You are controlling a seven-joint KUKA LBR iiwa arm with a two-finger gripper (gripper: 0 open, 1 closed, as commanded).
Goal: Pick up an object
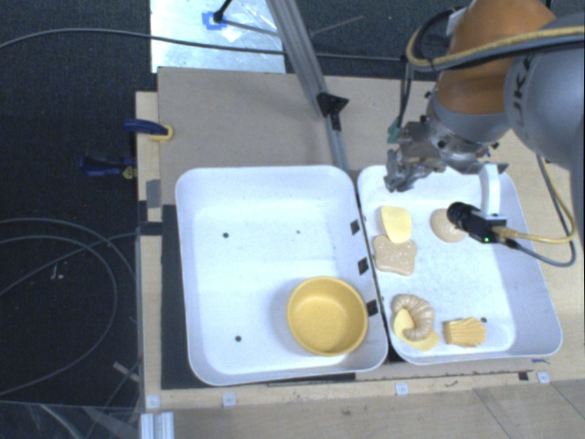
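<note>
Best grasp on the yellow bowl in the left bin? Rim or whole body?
Probably the rim. The yellow bowl sits upright, mouth up, and looks too wide to span. Come straight down, one finger inside and one outside the wall, on its left side: there the left bin floor is bare, while its right edge sits close to the bin wall.

From my seat the two white bins (265, 199) look like smooth, matt plastic. The yellow bowl (327, 315) in the left one seems glossy plastic. Under the bins, the board (228, 117) reads as matt brown cardboard.
</note>
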